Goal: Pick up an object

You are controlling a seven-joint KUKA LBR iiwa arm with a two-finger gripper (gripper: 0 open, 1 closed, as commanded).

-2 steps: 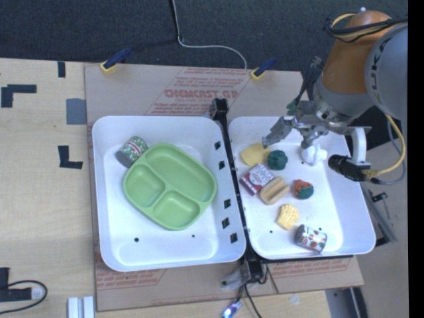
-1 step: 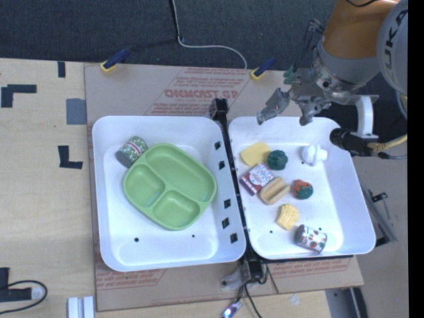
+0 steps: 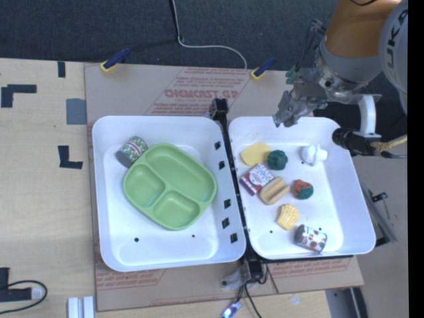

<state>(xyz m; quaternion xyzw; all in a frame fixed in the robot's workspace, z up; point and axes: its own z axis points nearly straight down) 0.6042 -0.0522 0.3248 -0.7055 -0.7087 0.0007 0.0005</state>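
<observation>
The gripper (image 3: 286,118), whose opening cannot be told from here, hangs over the far edge of the right bin (image 3: 344,171), and the yellow piece (image 3: 254,154) lies nearest, toward the camera and slightly left.

Slanted overhead view of both bins (image 3: 106,197)
</observation>
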